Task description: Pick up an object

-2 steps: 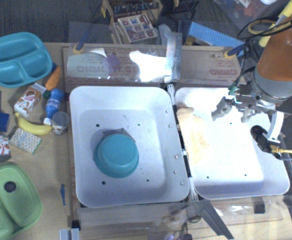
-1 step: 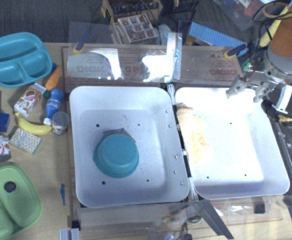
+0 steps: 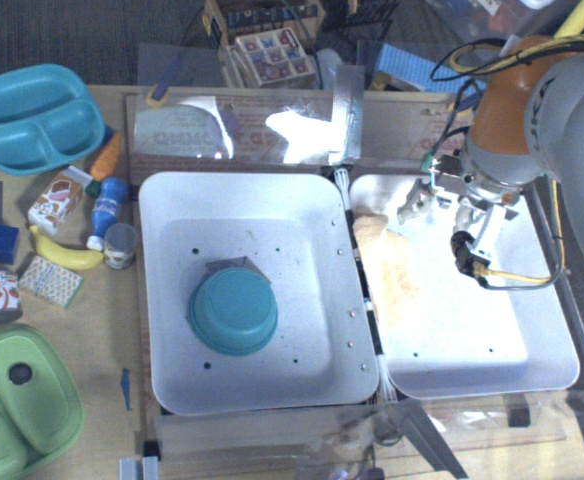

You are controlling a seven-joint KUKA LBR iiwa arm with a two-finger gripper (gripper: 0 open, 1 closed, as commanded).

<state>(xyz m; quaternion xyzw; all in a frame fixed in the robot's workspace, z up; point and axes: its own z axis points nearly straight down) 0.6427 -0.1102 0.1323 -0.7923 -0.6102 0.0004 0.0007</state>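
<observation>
Start with the grey arm [image 3: 562, 108], which comes in from your right with its orange band [image 3: 507, 108] above the wrist and hangs over the far part of the right bin [image 3: 472, 343]. Beside it, the left bin [image 3: 162, 268] sits with its rim touching the right bin's rim along the middle seam. In the left bin you have a teal bowl [image 3: 234, 311], upside down, a little toward the near-left of the bin floor and apart from the walls. Off the bins to your left, a green moulded tray [image 3: 22, 408] lies at the near corner of the bench and a blue divided plate [image 3: 37, 118] at the far corner. Back in the right bin, the gripper [image 3: 442, 213] is above the far end, with a yellow cable [image 3: 517, 280] looping just beneath the wrist; you cannot tell from this slant how wide the pincer stands, and nothing can be seen held in it. A pale tan lump [image 3: 369, 230] lies in the right bin's far-left corner, close against the wall, just left of the gripper and apart from it. Among the small things on the left of the bench, a banana [image 3: 67, 253] lies between a small carton [image 3: 57, 200] and a blue bottle [image 3: 105, 208].
</observation>
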